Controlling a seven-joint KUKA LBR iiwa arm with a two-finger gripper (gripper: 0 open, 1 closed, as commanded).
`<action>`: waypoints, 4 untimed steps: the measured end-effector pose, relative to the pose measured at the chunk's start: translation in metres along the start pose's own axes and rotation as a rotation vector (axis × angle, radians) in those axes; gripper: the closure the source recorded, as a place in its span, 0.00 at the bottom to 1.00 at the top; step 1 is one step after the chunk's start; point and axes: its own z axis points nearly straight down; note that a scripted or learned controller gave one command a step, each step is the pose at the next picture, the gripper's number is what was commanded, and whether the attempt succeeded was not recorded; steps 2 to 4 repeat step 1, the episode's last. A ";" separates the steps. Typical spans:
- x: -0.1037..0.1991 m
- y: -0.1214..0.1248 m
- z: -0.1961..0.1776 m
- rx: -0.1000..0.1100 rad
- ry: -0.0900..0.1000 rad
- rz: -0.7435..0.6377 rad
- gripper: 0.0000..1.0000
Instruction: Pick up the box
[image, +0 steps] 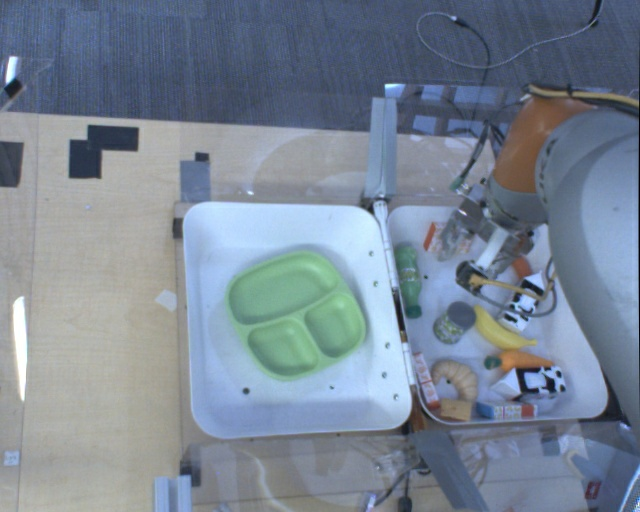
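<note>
Right bin (590, 385): box (529, 384), hand (478, 262) above.

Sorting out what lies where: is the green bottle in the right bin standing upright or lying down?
Lying down. The green bottle lies lengthwise along the left wall of the right bin, its whole side facing the camera.

The right bin (592, 385) is crowded, bottle (407, 273), banana (498, 330) and croissant (458, 377) lying near together.

Smooth matt green plastic tray (295, 315) in glossy white plastic bin (215, 390) on pale wood bench (95, 330).
</note>
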 end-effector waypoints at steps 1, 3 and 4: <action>-0.014 0.008 0.000 0.000 0.005 0.155 0.00; -0.014 0.008 0.000 0.000 0.005 0.155 0.00; -0.014 0.008 0.000 0.000 0.005 0.155 0.00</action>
